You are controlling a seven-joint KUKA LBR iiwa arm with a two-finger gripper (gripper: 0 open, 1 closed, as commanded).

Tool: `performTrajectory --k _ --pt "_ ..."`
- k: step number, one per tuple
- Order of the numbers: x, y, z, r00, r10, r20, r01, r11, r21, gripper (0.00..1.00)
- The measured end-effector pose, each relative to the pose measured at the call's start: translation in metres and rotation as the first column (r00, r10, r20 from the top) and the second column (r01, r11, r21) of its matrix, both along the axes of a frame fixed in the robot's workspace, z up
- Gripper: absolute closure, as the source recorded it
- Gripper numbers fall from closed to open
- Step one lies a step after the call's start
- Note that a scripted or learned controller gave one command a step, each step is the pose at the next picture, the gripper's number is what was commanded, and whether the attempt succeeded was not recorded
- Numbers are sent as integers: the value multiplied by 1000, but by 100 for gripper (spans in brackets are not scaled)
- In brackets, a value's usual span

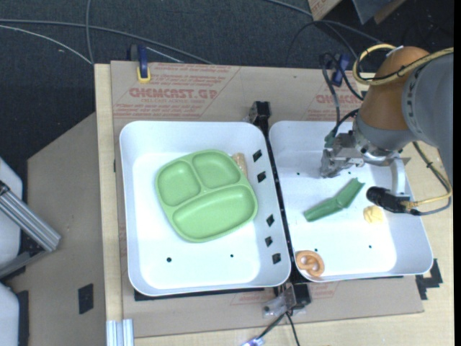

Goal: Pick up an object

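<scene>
The gripper (336, 166) is seen low over the back of the right bin (410, 254), but whether it is spread or closed cannot be told, and nothing is seen held in it. The nearest candidate, a green flat scoop-like piece (333, 203), lies just in front of it on the bin floor, with a small yellow piece (372, 214) beside and a pretzel-shaped toy (310, 262) at the front corner. The green piece is judged light, stiff and rather slick plastic, best pinched across its narrow width near mid-length.
</scene>
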State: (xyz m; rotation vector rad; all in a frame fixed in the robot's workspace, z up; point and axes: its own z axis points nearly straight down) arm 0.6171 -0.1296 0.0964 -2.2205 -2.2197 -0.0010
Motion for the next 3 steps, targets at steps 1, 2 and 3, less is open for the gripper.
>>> performTrajectory --k 1,2,3 --pt "-2 -6 46 1000 -1 6 1 1000 -3 100" --pt "-6 -9 90 1000 0 4 0 1000 -2 100" --pt "-10 -6 153 1000 2 7 -2 1000 -3 100"
